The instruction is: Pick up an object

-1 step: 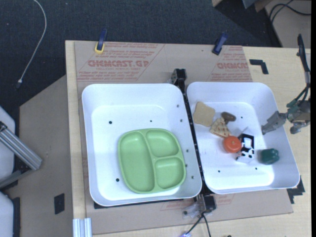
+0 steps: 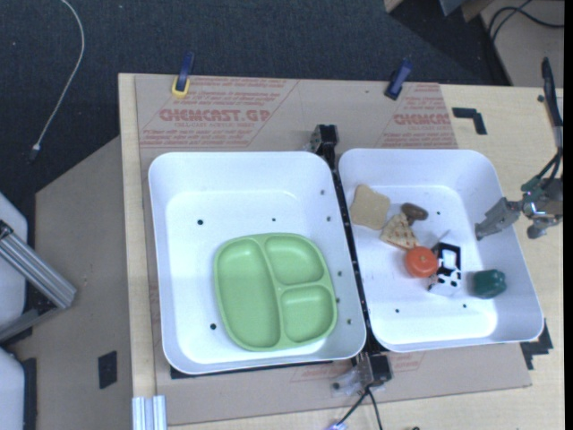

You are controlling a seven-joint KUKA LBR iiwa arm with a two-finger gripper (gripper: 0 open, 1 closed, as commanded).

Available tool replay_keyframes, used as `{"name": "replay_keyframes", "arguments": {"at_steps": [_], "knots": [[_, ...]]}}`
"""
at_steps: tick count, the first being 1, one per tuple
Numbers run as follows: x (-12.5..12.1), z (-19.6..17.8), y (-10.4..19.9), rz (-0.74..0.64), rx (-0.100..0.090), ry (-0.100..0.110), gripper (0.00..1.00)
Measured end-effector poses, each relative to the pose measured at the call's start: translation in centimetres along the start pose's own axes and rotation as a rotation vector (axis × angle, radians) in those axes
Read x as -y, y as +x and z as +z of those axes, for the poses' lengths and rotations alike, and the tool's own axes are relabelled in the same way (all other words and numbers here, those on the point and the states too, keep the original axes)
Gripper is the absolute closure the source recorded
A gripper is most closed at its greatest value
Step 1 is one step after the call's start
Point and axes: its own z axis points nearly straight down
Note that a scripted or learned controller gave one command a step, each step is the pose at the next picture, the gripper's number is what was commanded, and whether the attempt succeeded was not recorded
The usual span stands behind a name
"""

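Looking down at a slant, we see the tabletop (image 2: 269,106), a flat brown board printed with red lettering, carrying two shallow white bins of smooth plastic with rounded corners. The left bin (image 2: 179,195) holds a pale green divided plate (image 2: 273,291), glossy and rounded, with three compartments; its long axis runs roughly from upper left to lower right.

The right bin (image 2: 474,321) holds a cluster of small things. A tan, flat, bread-like slice (image 2: 369,206) lies near the bin's upper left, and just below it a paler wedge (image 2: 399,232) points toward the bin's lower right. A small brown oval piece (image 2: 414,211) sits beside them, long axis nearly level. Near the middle rests a round orange-red ball-like object (image 2: 421,262), touching a black-and-white blocky item (image 2: 447,267). A dark green rounded lump (image 2: 489,282) lies just to the right, apart from these.

At the bin's right rim we find the claw (image 2: 515,213), grey metal, one finger slanting down toward the left over the bin wall. We cannot tell how far it is open, and nothing shows between its fingers.
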Motion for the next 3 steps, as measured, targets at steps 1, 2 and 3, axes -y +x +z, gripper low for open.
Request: {"name": "replay_keyframes", "arguments": {"at_steps": [1,2,3], "knots": [[-0.3,5.1,1.0,0.000,-0.003,0.006,0.00],[-0.8,9.4,1.3,0.000,-0.002,0.003,0.00],[-1.2,13.8,1.1,0.001,-0.002,0.005,0.00]]}}
